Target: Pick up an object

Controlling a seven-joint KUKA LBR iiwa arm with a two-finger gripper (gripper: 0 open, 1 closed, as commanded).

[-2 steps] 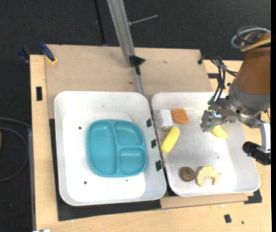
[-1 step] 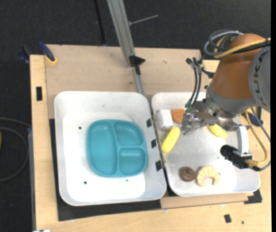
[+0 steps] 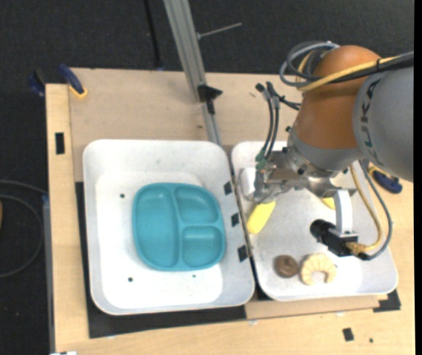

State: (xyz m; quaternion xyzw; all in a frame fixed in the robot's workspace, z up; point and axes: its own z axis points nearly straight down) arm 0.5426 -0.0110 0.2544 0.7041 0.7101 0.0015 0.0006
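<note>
— Where's the yellow piece?
— The yellow object (image 3: pixel 260 216) lies in the right bin (image 3: pixel 377 276), near its left wall, long axis slanting from upper right to lower left.
— And the gripper?
— The gripper (image 3: pixel 259 187) hangs right above its upper end; whether it's apart or together, I cannot tell.
— Anything around it?
— A brown round piece (image 3: pixel 286 266) and a cream ring-shaped piece (image 3: pixel 318 268) sit side by side near the front wall. A teal divided plate (image 3: pixel 178 226) lies in the left bin (image 3: pixel 107 161) on the desk (image 3: pixel 133 102).
</note>
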